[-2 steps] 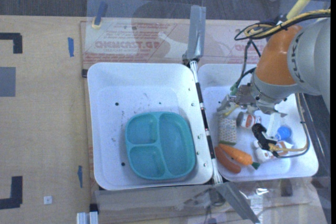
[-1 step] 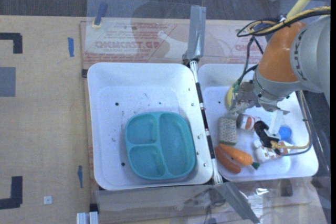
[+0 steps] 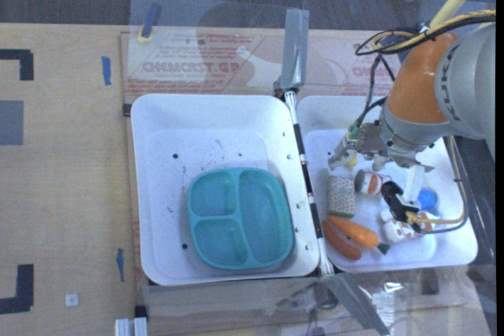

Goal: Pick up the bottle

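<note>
Lying nearest in the right shallow white bin [image 3: 465,252] is an orange carrot-shaped toy [image 3: 354,233]; beside it a small white bottle with black parts [image 3: 398,226]. Above, the end effector [image 3: 364,156] hovers; whether it is apart or together cannot be told. A teal divided plate [image 3: 240,218] occupies the left white bin [image 3: 157,130].

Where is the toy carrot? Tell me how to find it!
Look at the right bin, the one under the arm. Go to its front left corner, next to the divider between the bins. The carrot lies there: the long orange thing with a green tip, just below a small speckled block.
</note>
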Motion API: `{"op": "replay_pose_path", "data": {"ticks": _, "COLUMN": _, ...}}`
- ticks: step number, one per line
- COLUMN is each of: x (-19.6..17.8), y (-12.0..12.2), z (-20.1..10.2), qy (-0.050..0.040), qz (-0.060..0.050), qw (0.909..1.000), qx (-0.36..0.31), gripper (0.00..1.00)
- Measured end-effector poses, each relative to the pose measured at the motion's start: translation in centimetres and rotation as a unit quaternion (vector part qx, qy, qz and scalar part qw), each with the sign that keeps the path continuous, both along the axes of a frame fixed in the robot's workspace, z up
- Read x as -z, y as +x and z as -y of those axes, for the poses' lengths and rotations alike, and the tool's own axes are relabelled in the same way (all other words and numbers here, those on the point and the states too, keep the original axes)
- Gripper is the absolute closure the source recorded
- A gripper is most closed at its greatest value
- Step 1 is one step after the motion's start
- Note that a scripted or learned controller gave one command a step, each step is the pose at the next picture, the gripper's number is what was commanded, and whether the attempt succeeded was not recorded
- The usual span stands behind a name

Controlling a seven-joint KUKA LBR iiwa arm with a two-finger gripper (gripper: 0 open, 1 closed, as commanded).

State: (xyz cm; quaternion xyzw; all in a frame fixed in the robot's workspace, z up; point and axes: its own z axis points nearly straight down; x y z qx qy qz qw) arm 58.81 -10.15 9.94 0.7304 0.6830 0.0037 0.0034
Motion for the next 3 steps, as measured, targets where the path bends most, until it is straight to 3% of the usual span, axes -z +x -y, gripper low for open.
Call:
{"op": "replay_pose_path", "data": {"ticks": 1, "x": 1.2, "y": 2.5, "z": 1.3, "qy": -0.0002, "qz": -0.002, "qw": 0.9979, "qx": 0.065, "gripper": 0.0}}
{"op": "replay_pose_path", "data": {"ticks": 2, "x": 0.0, "y": 2.7, "z": 1.3, "qy": -0.0003, "qz": 0.0, "qw": 0.9979, "qx": 0.065, "gripper": 1.0}}
{"op": "replay_pose_path", "data": {"ticks": 3, "x": -8.6, "y": 2.2, "z": -2.6, "qy": -0.0004, "qz": -0.004, "qw": 0.9999, "qx": -0.009, "gripper": 1.0}}
